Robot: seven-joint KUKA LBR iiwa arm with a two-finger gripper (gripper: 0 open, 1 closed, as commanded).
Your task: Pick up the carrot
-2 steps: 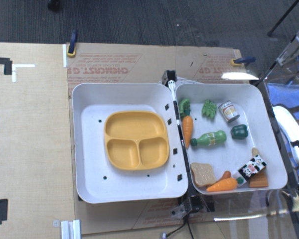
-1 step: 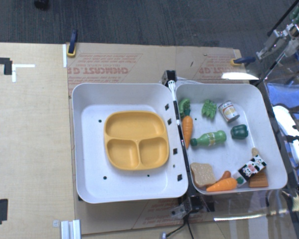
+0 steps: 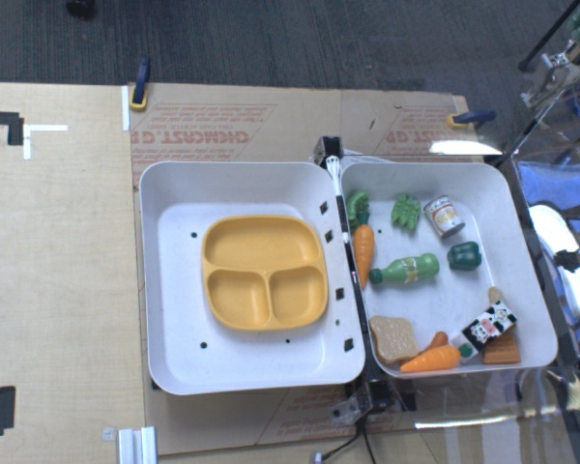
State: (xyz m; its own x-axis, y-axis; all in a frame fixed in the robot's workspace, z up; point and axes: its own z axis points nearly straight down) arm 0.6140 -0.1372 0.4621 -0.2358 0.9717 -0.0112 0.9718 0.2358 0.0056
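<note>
The carrot [image 3: 363, 250] lies lengthwise against the left wall of the right bin [image 3: 518, 222], leafy top [image 3: 357, 207] pointing up the view, just left of a green bottle [image 3: 406, 271]. A second carrot [image 3: 431, 359] rests near the front wall beside a bread slice [image 3: 393, 336]. Judged light, rigid, smooth and tapered; grasp across the thick upper body. Finger state cannot be told.

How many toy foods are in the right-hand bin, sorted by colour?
Orange: 2, carrot and second carrot
Green: 4, bottle, pepper, leafy piece, small green piece
Other colours: 4, tin can, bread slice, milk carton, brown block
Total: 10
</note>
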